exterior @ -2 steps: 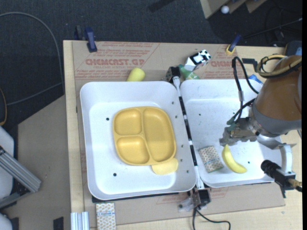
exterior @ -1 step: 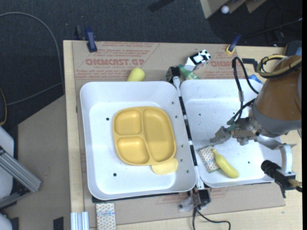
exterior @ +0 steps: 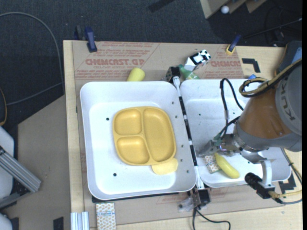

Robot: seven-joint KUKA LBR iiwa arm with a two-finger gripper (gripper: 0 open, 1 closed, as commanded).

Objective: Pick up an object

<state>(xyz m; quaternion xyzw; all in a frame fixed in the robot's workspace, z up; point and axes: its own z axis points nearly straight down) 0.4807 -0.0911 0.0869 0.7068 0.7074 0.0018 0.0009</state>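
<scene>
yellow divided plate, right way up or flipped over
Right way up: the yellow divided plate lies flat in the left bin, its three hollow compartments facing up.

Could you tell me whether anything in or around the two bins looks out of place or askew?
Yes: a small yellow object lies on the bench outside the left bin, just beyond its far rim. Inside that bin, the yellow divided plate sits askew, partly covering a pale yellow piece.

Smooth, glossy plastic on the yellow divided plate, centre-left of frame. Both white bins look like slick moulded plastic too. The desk is matt, printed cardboard-like board. Banana, lower right, faintly shiny.
</scene>
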